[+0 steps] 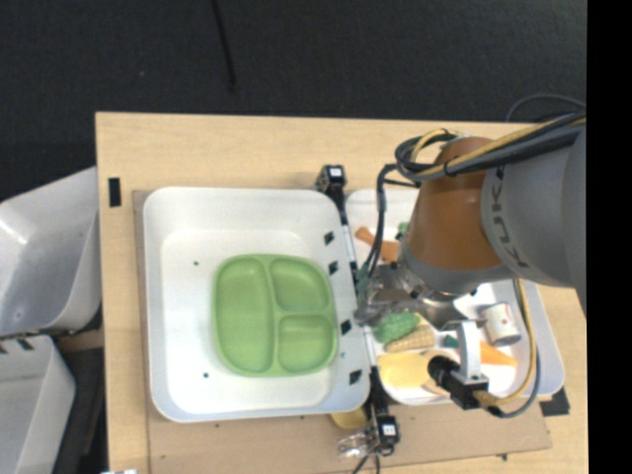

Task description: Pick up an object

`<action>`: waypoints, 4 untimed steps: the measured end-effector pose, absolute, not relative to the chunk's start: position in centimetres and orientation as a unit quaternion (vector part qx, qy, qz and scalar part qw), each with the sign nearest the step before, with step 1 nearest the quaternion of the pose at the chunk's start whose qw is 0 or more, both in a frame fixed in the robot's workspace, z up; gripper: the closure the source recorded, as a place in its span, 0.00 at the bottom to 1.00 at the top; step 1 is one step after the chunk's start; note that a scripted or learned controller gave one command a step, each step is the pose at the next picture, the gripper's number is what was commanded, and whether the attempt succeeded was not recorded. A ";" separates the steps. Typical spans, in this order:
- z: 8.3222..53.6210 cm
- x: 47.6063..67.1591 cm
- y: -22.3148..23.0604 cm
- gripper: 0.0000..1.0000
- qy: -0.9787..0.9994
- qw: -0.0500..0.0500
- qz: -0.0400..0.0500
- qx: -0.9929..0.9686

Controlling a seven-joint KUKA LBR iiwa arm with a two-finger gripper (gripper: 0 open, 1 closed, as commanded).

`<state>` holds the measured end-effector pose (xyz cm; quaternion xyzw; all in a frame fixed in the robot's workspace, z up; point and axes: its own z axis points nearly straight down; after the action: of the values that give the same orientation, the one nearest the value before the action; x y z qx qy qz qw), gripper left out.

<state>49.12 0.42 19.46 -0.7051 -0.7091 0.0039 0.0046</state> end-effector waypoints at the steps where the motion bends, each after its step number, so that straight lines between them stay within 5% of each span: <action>1: 35.8 49.2 6.6 1.00 -0.711 -0.005 -0.009 -0.703; 2: 37.1 49.0 9.9 1.00 -0.709 -0.001 -0.001 -0.705; 4: 39.1 49.1 9.6 1.00 -0.715 -0.001 0.001 -0.700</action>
<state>49.14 9.55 39.06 -0.6996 -0.7145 0.0009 -0.0015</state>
